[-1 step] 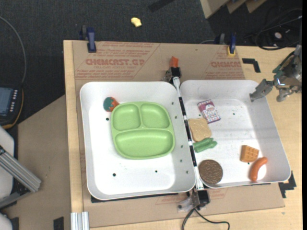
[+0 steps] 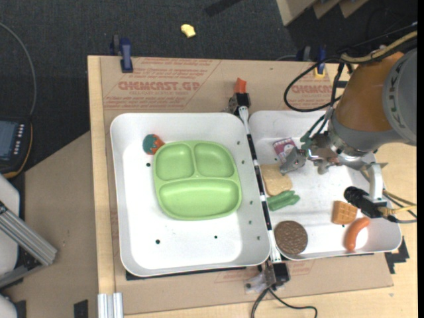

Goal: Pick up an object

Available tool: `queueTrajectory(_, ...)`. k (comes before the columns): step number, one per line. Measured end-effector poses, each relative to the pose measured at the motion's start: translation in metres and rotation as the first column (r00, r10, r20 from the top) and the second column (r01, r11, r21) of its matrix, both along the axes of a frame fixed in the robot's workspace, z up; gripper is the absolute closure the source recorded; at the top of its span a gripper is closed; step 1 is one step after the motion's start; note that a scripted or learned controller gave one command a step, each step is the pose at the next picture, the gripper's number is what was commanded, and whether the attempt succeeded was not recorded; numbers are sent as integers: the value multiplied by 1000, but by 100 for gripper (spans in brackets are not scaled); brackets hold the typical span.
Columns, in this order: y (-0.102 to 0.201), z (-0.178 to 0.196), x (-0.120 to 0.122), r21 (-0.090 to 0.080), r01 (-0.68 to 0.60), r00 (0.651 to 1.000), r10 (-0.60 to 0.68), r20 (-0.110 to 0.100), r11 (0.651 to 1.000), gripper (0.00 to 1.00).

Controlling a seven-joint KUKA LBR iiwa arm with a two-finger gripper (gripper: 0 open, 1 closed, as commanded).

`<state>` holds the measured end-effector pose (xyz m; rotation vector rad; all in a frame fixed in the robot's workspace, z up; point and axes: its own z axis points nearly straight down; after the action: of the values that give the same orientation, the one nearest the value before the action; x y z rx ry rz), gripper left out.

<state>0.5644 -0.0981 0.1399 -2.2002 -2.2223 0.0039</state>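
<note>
1. Two fingers of my gripper (image 2: 296, 161) hang over the right bin (image 2: 318, 244); whether they stand apart I cannot tell.
2. Just below lies a tan bread slice (image 2: 273, 179), touching a green bean pod (image 2: 283, 201).
3. I judge both light, rigid, slightly slick plastic; I would grip the pod across its narrow middle.

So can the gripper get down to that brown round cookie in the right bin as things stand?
Probably yes. The brown round cookie lies uncovered near the right bin's front-left corner, with nothing on top. The gripper hovers farther back.
</note>
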Motion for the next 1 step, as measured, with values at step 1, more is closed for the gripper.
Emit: queueTrajectory(1,-76,-55,-3,-8,14,1000,-14,8,1000,0)
